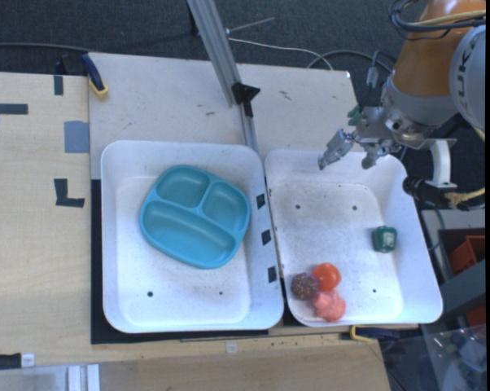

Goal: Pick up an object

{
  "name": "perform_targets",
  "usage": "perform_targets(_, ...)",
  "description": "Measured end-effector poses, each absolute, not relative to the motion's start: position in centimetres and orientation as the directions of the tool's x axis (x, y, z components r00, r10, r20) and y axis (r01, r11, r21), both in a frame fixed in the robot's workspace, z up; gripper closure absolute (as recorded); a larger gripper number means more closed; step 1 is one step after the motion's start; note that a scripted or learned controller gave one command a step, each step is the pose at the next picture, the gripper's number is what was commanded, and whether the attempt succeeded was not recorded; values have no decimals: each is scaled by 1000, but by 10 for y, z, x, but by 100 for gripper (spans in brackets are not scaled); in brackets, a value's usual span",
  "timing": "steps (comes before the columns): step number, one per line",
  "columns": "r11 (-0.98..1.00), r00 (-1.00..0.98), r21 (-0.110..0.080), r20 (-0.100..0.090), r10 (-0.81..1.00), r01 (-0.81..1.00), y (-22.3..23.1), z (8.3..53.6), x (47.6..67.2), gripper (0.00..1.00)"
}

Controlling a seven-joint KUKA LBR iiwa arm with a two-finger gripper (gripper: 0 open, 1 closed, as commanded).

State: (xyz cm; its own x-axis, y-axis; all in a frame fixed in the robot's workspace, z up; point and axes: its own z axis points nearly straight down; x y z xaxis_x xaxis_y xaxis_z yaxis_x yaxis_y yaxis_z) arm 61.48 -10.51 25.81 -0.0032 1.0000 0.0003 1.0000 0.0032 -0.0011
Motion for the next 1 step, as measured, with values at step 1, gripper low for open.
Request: perform_targets(1,3,-3,-1,0,1000,1000,-105,258,615,0)
